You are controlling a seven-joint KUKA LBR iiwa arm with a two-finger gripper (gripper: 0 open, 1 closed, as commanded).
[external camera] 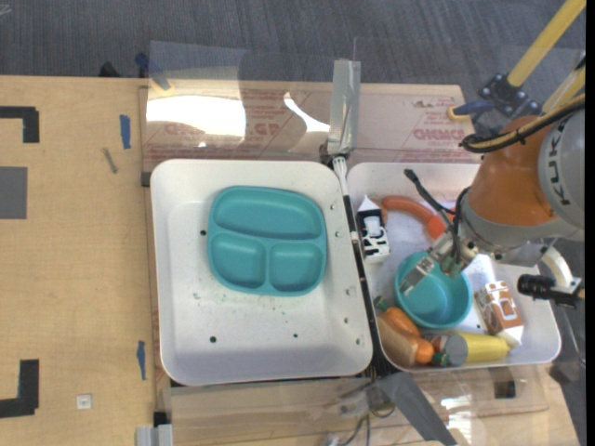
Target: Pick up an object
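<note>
tool (437, 266): low in the right bin (548, 337), tips at the bowl's upper rim; grip state: cannot tell
bowl (435, 295): teal, directly under the tool, touching or nearly so
carrot (406, 326): just below-left of the bowl
yellow bottle (478, 347): below the bowl, lying flat
divided plate (268, 241): teal, well left of the tool, in the left bin (186, 323)

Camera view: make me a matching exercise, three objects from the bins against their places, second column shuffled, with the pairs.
Things:
1. divided teal plate
2. teal bowl
3. yellow bottle

Places:
A. right bin, along the near edge
B. middle of the left bin
C. right bin, under the gripper

Pairs: 1-B, 2-C, 3-A
</note>
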